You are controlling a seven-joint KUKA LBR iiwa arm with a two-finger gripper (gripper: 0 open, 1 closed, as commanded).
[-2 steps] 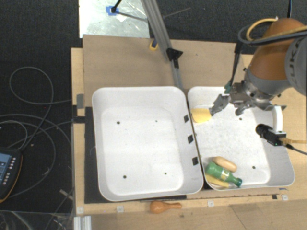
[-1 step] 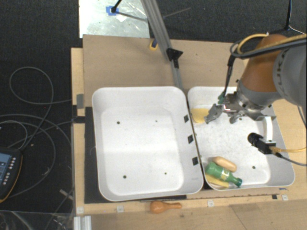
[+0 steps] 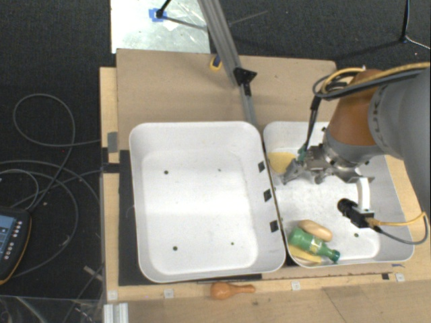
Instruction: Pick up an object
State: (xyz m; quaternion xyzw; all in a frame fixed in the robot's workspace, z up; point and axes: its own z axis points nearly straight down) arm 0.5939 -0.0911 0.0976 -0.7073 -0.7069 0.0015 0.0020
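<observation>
Orange pear-shaped thing lying outside left bin

A robotics lab: bench on dark carpet, loose cables, a tripod leg.

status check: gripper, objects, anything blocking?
Gripper low in right bin, next to the yellow object; nothing seen held. Green bottle and tan piece lie at the bin's near edge, untouched. Nothing blocking them.
</observation>
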